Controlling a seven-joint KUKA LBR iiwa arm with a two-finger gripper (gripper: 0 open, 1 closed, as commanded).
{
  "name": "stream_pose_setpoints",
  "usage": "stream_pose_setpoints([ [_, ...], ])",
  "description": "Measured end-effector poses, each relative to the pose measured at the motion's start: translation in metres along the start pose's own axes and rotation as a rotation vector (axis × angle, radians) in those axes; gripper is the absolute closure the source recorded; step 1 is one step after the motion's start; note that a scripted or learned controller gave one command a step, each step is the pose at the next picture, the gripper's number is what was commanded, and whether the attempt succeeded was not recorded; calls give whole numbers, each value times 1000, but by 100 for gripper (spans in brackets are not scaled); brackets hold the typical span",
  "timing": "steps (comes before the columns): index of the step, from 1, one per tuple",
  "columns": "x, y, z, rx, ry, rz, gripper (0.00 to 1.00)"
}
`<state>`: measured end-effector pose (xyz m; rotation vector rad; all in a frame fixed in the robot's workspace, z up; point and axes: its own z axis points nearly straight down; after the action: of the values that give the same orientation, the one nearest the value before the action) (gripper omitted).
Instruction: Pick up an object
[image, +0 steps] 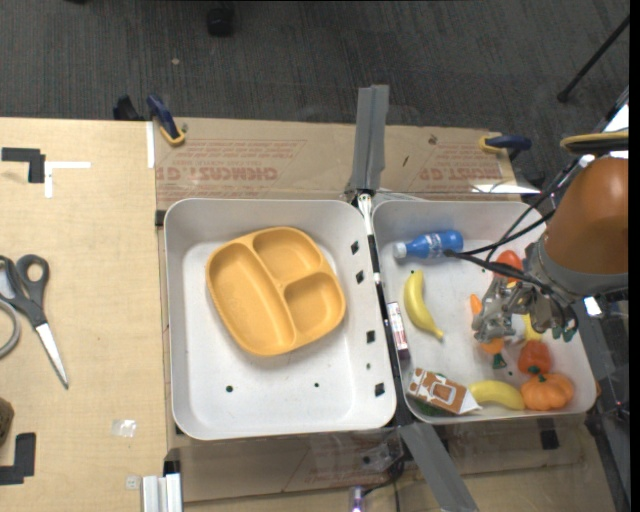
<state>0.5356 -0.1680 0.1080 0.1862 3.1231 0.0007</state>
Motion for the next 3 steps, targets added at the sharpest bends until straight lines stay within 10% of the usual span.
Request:
stream_pose_setpoints([
  [1,-22,38,16,2,10,247,100],
  [2,-22,37,16,2,10,247,0],
  [3,-23,38,7,3,6,245,100],
])
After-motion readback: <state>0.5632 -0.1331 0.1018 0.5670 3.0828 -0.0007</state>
